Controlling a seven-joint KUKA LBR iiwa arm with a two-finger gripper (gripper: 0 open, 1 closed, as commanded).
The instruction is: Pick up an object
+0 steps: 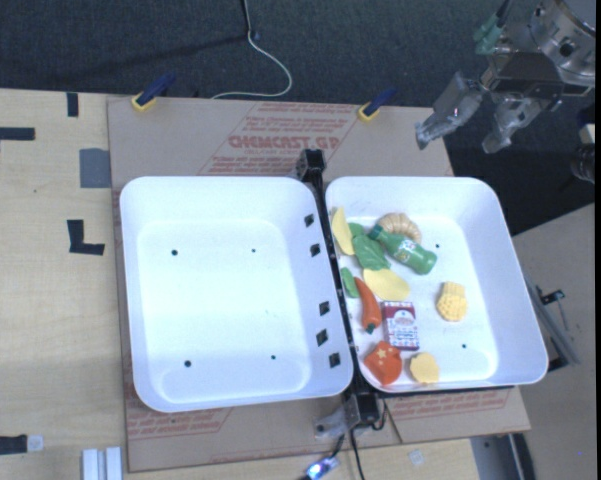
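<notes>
My gripper (470, 125) hangs high above the bench, beyond the far right corner of the right bin (500, 218). Its two fingers are spread apart with nothing between them. In the right bin lie several toy foods: a green bottle (408, 252), a croissant (400, 226), a green pepper (366, 249), a banana (339, 231), a corn cob (452, 302), a red and white carton (401, 325), a carrot (368, 306), a tomato (383, 363) and a yellow round piece (424, 369). They crowd the bin's left half.
The left bin (220, 288) sits beside the right one, joined along a black hinge strip (325, 278). Both rest on a cardboard sheet (270, 138) held by blue and yellow clamps (152, 91). A cable (265, 53) runs across the back.
</notes>
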